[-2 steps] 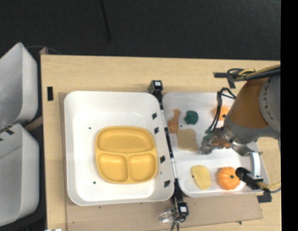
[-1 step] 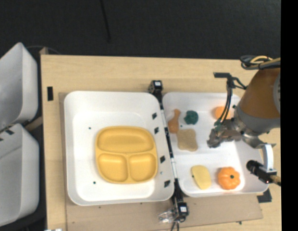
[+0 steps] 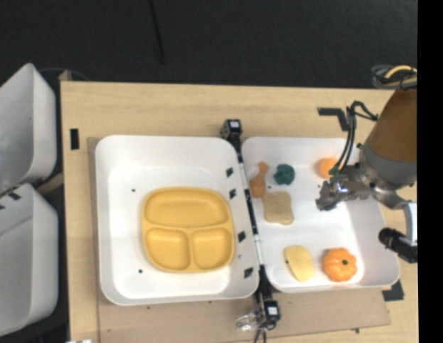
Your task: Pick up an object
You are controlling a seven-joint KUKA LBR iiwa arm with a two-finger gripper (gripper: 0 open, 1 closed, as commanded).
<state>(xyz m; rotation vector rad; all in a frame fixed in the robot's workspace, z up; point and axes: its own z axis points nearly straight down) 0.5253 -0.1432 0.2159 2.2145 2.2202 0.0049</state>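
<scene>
Nothing picked up yet — the claw (image 3: 327, 200) hangs over the right bin (image 3: 371, 281); can't tell if it's open — toys untouched.

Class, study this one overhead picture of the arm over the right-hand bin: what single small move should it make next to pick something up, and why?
Probably a short shift toward the bin's far right corner, then down. The gripper sits over bare floor of the right bin with nothing between its fingers, and the small orange object lies closest, just beyond it. The green piece and the pumpkin are farther off.
</scene>
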